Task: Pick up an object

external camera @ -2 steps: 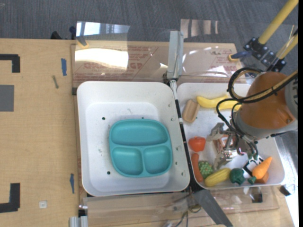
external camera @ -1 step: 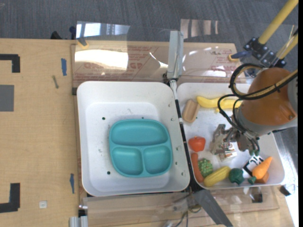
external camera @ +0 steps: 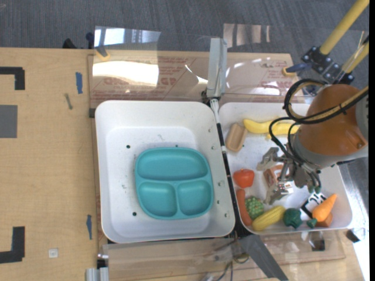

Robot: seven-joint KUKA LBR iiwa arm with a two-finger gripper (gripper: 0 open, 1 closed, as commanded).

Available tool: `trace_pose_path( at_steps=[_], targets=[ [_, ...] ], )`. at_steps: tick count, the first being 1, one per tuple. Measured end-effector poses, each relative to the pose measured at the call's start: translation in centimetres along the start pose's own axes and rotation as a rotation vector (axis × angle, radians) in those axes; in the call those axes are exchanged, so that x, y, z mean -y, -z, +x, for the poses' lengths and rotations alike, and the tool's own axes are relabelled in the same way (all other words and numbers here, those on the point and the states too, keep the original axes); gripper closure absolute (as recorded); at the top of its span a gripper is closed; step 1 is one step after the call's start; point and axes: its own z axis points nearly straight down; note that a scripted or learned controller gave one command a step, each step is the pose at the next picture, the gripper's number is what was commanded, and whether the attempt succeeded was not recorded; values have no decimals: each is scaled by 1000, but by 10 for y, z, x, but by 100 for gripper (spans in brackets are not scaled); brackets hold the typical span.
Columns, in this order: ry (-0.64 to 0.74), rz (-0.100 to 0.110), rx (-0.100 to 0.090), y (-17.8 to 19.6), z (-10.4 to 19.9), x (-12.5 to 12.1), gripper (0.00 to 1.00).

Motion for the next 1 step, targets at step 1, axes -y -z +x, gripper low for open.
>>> trace_pose_path(
  at_steps=[1],
  targets=[
    [1, 1, 9, 11, -3, 0, 100]
  ],
)
